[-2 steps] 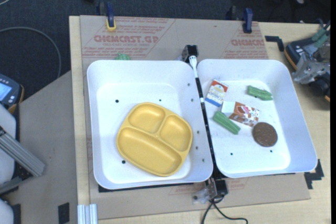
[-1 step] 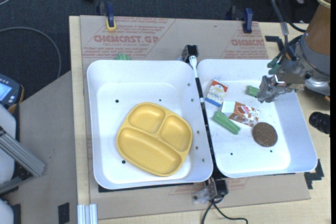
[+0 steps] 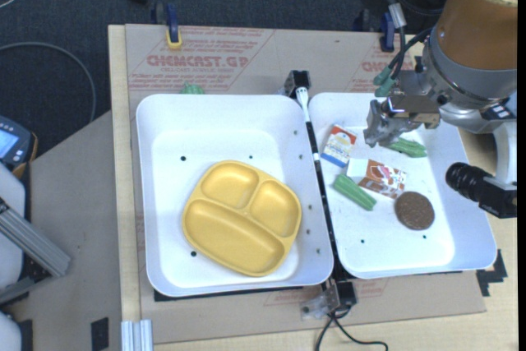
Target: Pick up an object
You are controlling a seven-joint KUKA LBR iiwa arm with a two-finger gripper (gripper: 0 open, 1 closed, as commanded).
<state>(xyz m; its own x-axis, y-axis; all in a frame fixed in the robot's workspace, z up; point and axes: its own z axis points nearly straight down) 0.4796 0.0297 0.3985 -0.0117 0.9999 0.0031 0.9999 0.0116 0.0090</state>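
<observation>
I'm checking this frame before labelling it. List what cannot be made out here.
- Gripper: seen from above in the camera view, its own body covers the tips, so its state is unclear.
- Green object beside it: partly covered by the gripper.
- Printed packets and: lettering too small to read.
- Brown disc: too blurred to identify.
- Arm: cut off by the top and right edges.
</observation>
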